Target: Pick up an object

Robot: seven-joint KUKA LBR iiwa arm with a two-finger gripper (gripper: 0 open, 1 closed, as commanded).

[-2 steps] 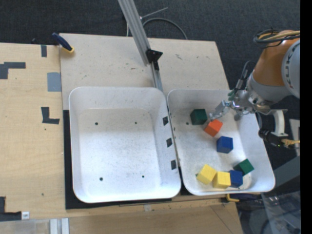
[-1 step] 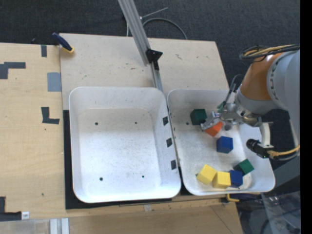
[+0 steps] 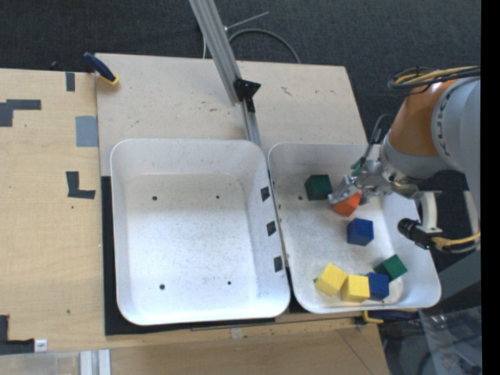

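Lying along the near rim of the right bin [image 3: 291, 209] are a yellow block [image 3: 331, 278], a second yellow block [image 3: 357, 287], a blue block [image 3: 378, 284] and a green block [image 3: 391, 267]. Farther in sits a blue cube [image 3: 359, 231], then an orange block [image 3: 346, 203] under the gripper [image 3: 353, 187], whose jaws' state I cannot tell, with a dark green cube [image 3: 317, 186] just beside. Beside it sits the left bin [image 3: 125, 162].

In the right bin [image 3: 301, 283], one block [image 3: 346, 203] sits right at the gripper [image 3: 349, 187], another block [image 3: 318, 186] just left of the fingers, a third [image 3: 360, 231] just below, and a cluster [image 3: 358, 283] farther below.
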